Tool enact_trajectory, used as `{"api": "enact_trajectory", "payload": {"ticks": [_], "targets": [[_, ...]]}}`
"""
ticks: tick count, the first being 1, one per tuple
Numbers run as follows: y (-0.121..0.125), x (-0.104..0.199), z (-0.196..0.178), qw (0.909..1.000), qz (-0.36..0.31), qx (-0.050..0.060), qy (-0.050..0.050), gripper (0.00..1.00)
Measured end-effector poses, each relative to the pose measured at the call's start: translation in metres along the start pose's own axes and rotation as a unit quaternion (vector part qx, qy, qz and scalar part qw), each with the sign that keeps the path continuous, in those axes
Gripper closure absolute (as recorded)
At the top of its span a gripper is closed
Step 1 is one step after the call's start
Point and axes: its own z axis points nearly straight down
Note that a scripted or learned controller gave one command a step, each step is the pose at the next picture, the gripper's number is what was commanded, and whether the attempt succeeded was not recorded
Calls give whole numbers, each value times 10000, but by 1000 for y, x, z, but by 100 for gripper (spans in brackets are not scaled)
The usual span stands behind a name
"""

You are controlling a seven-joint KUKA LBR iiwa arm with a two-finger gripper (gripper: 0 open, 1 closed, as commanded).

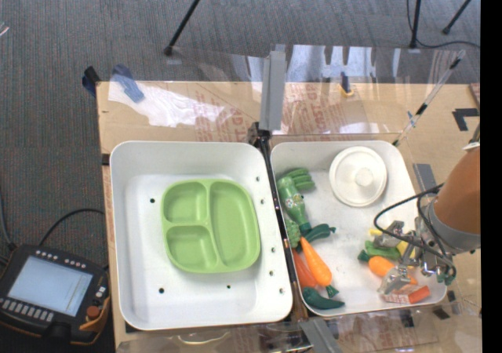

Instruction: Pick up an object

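Bench w/ 2 white bins point(125, 187): 1 green tray point(210, 224), 2 carrots point(315, 261).

floor: grey carpet point(94, 6) | stands: tripod legs point(192, 6) | bench: cardboard-covered point(204, 112)

One fixed cam above the bench point(196, 120), looking down at a slant. Both white bins in frame: left bin point(125, 187), right bin point(310, 151). Far edge: carpet, stand legs. Mid distance, whole bench seen.
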Motion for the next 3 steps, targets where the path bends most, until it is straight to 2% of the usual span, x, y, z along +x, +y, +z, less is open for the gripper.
{"api": "enact_trajectory", "payload": {"ticks": [1,2,3], "targets": [[81,18,1,9997,245,-14,12,0],[7,-19,0,9996,284,3,-10,0],[51,-12,1,9976,696,0,3,0]]}}
